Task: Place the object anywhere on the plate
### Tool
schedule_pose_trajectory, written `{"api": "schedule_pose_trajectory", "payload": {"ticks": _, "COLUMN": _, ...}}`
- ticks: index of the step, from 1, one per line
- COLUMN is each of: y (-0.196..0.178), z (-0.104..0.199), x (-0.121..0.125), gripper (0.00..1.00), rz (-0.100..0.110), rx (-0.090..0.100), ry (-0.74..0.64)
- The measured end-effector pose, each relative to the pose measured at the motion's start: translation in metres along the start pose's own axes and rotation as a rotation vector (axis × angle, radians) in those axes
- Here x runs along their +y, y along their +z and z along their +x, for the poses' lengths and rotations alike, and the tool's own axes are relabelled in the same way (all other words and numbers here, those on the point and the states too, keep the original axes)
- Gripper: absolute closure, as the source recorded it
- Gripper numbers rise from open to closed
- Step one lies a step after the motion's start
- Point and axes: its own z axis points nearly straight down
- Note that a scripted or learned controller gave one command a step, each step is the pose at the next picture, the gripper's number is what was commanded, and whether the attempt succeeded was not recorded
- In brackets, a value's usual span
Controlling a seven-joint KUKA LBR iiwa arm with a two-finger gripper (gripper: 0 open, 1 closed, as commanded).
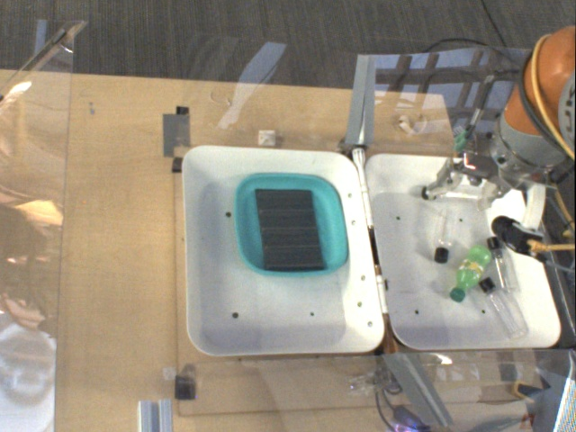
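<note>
Your gripper (454,180) hovers over the far edge of the right bin (414,318); apart or together, I cannot tell. The green bottle (470,273) lies toward its near edge, between 2 clear tubes (445,232) (black-capped). Descend centred on its body, then carry it to the teal plate (337,234).

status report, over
Gripper over right bin, far side. Green bottle lying in right bin, not on teal plate. Dark ridged slab covers plate middle.

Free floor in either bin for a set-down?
Left bin: bare strip between the teal plate and the lower rim, narrower one along its left wall. Right bin: strip along its left wall. Crowded: right bin's right side, green bottle, clear capped tubes, gripper above.
</note>
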Motion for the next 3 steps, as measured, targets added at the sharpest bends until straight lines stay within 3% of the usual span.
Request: {"api": "schedule_pose_trajectory", "payload": {"ticks": 3, "y": 0.0, "z": 0.0, "x": 0.0, "gripper": 0.0, "rz": 0.0, "rx": 0.0, "ry": 0.0}}
